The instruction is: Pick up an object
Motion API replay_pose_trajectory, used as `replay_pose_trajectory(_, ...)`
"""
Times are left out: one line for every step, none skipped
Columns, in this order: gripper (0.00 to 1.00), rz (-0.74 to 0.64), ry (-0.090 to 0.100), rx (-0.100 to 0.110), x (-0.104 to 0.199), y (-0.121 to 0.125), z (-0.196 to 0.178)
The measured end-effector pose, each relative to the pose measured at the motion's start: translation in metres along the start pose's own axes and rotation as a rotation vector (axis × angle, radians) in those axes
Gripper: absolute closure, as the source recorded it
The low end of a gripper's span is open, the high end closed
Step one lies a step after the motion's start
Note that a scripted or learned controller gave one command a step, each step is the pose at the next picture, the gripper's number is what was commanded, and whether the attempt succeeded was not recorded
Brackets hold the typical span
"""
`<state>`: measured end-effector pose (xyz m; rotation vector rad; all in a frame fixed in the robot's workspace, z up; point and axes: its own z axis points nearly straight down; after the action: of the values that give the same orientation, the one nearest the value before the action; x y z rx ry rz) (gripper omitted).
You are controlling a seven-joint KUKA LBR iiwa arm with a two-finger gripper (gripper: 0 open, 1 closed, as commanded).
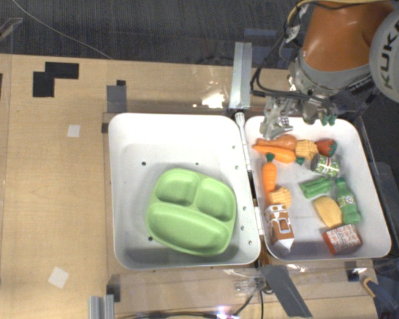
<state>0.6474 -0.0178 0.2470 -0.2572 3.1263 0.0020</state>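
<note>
Carrot (pixel 269 173) and other toy food lie in the right bin (pixel 369 158) just below the hand (pixel 277 121) (fingers' state: cannot tell), so this looks like the approach step; next move likely calls for a straight descent onto one piece.

Readable markings: one brand name

The letters "KUK" of the KUKA name stood in dark capitals on the arm (pixel 391 52) at the view's top right corner. Printing on the carton (pixel 280 226), can (pixel 326 165) and box (pixel 342 238) was too small to read.
</note>
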Motion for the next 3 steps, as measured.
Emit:
replay_pose_trajectory(1.00, -0.002, -0.017, 0.001, -0.004, 0.001, -0.017)
replay_pose_trajectory(1.00, -0.003, -0.028, 0.001, -0.006, 0.002, -0.031)
replay_pose_trajectory(1.00, -0.003, -0.040, 0.002, -0.008, 0.003, -0.045)
